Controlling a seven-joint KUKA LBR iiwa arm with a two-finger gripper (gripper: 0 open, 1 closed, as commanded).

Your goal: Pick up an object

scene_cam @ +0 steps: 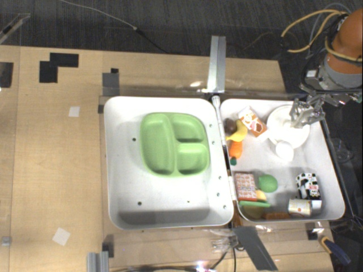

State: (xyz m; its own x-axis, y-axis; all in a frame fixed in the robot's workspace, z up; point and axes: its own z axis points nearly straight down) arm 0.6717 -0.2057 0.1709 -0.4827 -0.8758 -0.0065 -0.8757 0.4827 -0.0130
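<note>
My gripper (304, 115) hangs over the far right part of the right bin (334, 169), just above a white plate (283, 127). Nothing shows between its metal fingers. A small white cup (284, 150) lies just in front of the plate. At the bin's far left sit a dark round fruit (231, 126), a yellow banana (240, 132), an orange carrot (236, 148) and a small orange-and-white carton (251, 121). Along the near side lie a patterned red box (244, 186), a green ball (267, 182), a black-and-white cow-print mug (307, 185) and a tipped can (300, 207).
The left bin (122, 152) holds a green divided tray (173, 143). A metal post (217, 67) stands behind the seam between the bins. The wooden bench (51, 163) stretches to the left. Yellow cables (309, 21) loop at the arm's base, top right.
</note>
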